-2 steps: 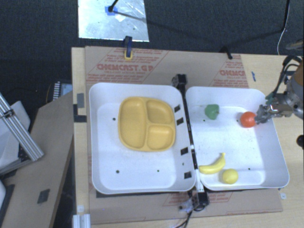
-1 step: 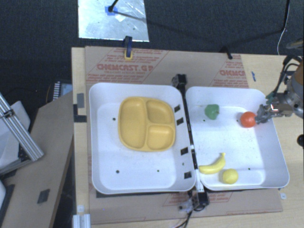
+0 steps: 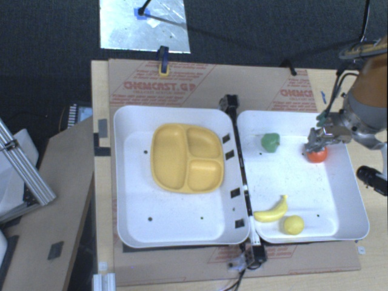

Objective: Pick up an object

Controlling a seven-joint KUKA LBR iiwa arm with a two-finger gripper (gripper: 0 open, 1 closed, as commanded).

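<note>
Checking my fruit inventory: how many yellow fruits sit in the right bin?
2: a banana near the right bin's front left, and a lemon just right of it. None seem hidden.

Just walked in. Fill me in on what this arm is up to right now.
The grey arm reaches in from the right, and its pincer is down over a red-orange object near the far right side of the right bin. Whether it has a grip on it cannot be told. A green object, a banana and a yellow fruit lie untouched in the same bin. The left bin holds a yellow divided plate.
</note>
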